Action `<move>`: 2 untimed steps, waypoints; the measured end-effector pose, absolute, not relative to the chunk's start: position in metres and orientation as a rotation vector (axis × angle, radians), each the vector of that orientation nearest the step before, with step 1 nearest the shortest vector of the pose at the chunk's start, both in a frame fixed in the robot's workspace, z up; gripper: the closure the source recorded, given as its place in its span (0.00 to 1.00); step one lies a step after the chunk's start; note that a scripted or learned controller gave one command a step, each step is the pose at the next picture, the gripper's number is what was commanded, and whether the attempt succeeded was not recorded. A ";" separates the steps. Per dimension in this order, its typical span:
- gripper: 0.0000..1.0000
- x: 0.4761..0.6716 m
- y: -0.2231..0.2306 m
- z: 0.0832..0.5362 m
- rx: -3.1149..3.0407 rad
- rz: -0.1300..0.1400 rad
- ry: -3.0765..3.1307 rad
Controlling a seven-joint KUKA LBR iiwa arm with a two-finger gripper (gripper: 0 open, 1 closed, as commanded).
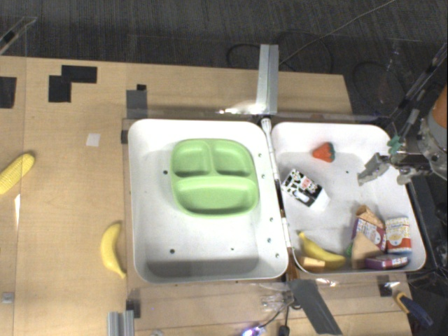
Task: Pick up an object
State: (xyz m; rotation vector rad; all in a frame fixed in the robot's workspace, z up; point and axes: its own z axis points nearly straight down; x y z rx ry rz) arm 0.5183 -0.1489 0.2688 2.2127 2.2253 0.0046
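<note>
Approach is the step in hand: the gripper (387, 168) hangs over the right bin (350, 133) near its right wall, fingers apart with nothing between them. No object is yet chosen, by the look of it. Candidates lie in that bin: a banana (322, 255) at the front, its long axis running left to right, one end pointing toward the divider; a black-and-white card (302, 187), set askew; a red strawberry (323, 152) toward the back. The next move likely calls for centring over one item, turning the fingers across its short axis, then descending.
</note>
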 end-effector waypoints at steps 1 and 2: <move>0.00 0.620 -0.136 0.203 2.118 0.005 2.315; 0.00 0.645 -0.137 0.213 2.428 0.008 1.986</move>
